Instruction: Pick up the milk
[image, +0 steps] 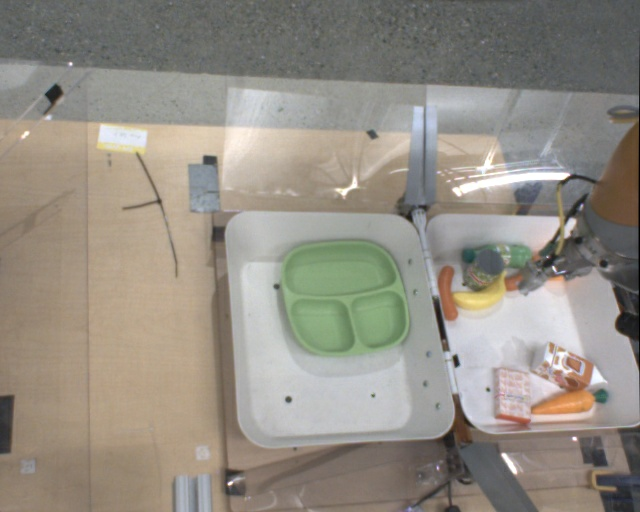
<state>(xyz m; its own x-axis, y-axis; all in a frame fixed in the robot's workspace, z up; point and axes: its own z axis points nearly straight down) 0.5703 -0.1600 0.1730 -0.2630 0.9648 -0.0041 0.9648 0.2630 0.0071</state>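
The milk (568, 367) is a small white and brown carton lying tilted in the right bin (600, 425), near its front right. Just in front of it lies a carrot (563, 403), and a pink and white box (512, 393) lies to its left. My gripper (545, 274) hangs low at the back of the same bin, beside a green bottle (497, 260) and a banana (481, 296). It is well behind the milk and apart from it.
A red sausage (447, 292) lies along the right bin's left wall. The left bin (250, 400) holds a green divided plate (345, 297). Bare floor of the right bin lies between the gripper and the milk.
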